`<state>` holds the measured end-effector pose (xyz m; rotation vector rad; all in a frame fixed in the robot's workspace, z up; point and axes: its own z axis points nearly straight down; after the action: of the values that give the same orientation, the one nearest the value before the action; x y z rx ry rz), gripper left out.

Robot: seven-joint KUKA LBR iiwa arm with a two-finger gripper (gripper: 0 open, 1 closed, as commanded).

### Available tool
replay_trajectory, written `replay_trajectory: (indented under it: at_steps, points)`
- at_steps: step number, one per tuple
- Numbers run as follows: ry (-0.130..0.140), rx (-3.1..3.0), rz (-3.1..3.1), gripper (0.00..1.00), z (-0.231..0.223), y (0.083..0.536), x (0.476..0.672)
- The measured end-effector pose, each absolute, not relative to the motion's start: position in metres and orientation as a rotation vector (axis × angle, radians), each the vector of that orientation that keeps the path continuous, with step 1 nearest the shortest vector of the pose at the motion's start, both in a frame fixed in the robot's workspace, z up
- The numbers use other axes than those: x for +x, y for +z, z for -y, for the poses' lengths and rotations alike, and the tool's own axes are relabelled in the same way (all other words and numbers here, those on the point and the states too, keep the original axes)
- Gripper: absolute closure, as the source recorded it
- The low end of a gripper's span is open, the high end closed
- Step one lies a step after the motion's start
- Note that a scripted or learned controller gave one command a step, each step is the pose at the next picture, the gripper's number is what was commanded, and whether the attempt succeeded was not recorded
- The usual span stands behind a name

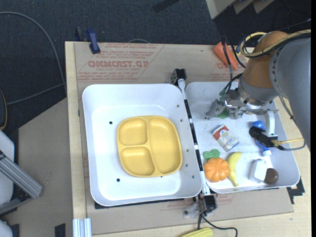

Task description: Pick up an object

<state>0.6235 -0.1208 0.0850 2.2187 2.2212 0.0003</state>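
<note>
Yellow divided plate in left bin; in right bin, orange pumpkin at near edge, gripper low over small green item farther back, grip state impossible to tell; packet and banana nearer.

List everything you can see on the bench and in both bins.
left bin: 1, white, on the view's left
right bin: 1, white, beside it
divided plate: 1, yellow, middle of left bin
packet: 1, red and white, middle of right bin
pumpkin: 1, orange, right bin's near edge
banana: 1, yellow, beside pumpkin
white block: 1, near right corner
brown ball: 1, against the block
green thing: 1, by the gripper
clamp: 1, blue, bench's far left
arm: 1, grey, orange band
gripper: 1, over right bin's far part
</note>
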Motion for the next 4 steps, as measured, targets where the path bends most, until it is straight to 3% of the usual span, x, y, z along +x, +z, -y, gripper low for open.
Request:
replay_trajectory:
  at_steps: [1,2,3,4]
  points:
    - [-0.001,2.223,-2.223,0.0,0.105,0.084,0.576]
    - [0.0,2.218,-2.222,0.0,0.13,0.085,0.667]
    - [-0.002,2.222,-2.223,0.0,0.117,0.084,0.564]
    - [0.001,2.222,-2.221,1.0,0.117,0.094,0.565]
